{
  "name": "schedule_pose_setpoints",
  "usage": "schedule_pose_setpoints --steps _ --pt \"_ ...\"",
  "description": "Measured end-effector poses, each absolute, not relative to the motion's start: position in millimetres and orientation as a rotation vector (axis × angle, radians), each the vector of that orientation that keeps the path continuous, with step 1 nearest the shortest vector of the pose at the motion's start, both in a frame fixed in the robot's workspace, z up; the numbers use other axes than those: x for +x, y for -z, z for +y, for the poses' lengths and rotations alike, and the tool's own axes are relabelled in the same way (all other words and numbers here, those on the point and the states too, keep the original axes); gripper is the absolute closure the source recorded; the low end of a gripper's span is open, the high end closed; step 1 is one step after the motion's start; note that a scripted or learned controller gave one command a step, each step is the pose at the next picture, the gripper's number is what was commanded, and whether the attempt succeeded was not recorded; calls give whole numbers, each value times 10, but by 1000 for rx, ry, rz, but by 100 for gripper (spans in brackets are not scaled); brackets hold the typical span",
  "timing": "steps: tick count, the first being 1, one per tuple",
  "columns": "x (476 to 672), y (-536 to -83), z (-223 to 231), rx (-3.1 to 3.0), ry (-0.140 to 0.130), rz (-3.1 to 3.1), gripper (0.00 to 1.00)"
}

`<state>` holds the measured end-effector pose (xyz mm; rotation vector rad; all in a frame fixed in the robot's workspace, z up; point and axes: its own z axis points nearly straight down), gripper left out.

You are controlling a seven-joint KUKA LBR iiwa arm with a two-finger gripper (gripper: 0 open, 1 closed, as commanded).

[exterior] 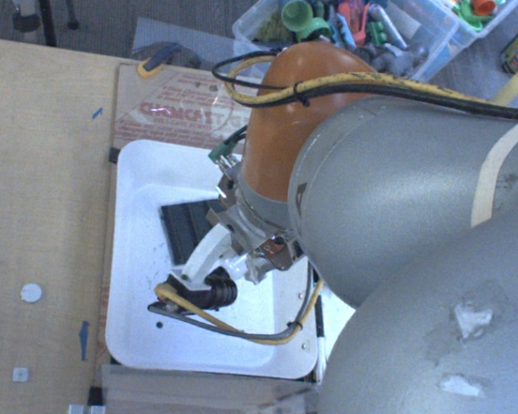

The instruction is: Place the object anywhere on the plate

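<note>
A white bin (125,326) lies under the arm. A flat dark rectangular thing (180,229) rests on the bin floor near its left middle, with its right end running under the wrist. My gripper (229,231) hangs low over the bin just right of that dark thing, mostly covered by the orange band and the grey arm. Whether it touches the dark thing is hidden.
The big grey arm covers the right half of the view. A cardboard sheet (172,109) lies behind the bin. A clear tub of coloured toys (359,20) stands at the back. A small white disc (31,293) sits on the wooden bench at the left.
</note>
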<state>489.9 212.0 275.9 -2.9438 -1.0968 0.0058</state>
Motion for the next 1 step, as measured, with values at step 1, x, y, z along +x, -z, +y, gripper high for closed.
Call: schedule_pose_setpoints --steps 1 --pt "4947 -1478 2251 -3004 -11 -916 100"
